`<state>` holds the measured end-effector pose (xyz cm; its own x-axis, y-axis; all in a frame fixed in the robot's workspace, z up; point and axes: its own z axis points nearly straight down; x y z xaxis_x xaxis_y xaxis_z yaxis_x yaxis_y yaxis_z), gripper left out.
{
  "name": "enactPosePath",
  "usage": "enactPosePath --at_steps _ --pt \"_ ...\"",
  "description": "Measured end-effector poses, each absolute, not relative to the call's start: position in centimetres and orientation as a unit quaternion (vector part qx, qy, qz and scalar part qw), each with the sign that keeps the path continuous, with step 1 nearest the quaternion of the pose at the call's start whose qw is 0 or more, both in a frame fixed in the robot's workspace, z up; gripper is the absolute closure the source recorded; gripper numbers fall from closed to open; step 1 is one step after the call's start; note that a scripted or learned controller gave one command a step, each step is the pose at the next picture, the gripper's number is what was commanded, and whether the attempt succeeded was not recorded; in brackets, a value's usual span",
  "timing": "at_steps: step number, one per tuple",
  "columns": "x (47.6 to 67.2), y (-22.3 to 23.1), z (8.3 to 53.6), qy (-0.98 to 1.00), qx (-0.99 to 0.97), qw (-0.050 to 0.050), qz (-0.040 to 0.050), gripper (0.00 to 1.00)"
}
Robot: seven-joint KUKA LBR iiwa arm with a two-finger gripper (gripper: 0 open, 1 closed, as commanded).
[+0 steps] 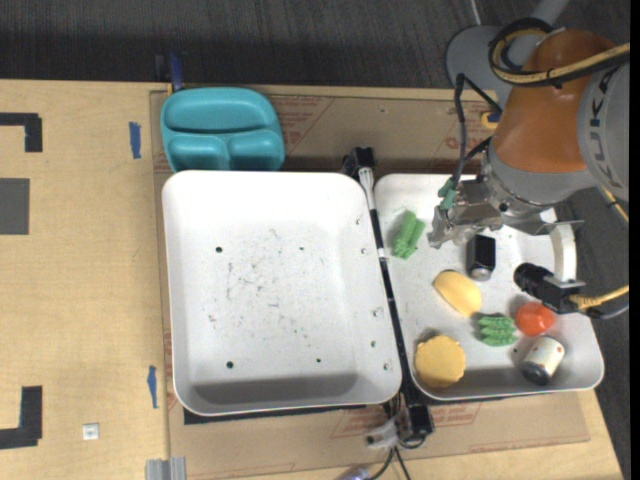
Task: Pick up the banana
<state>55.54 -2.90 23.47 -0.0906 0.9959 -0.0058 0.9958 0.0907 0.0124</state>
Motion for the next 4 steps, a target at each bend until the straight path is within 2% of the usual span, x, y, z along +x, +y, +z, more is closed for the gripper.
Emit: enactPosePath --at_steps 1,2,3,4 --pt "51.2 3.4 18.5 0.830 0.557 -0.001 -0.0004 1.00" --pt "51.3 3.4 19.5 0.830 0.557 0.000 0.0005 1.00" --pt "51.3 3.4 19.5 0.830 0.558 0.000 0.0004 0.00" --pt "49.6 7.8 12.5 0.819 0.574 0.011 0.0079 0.00"
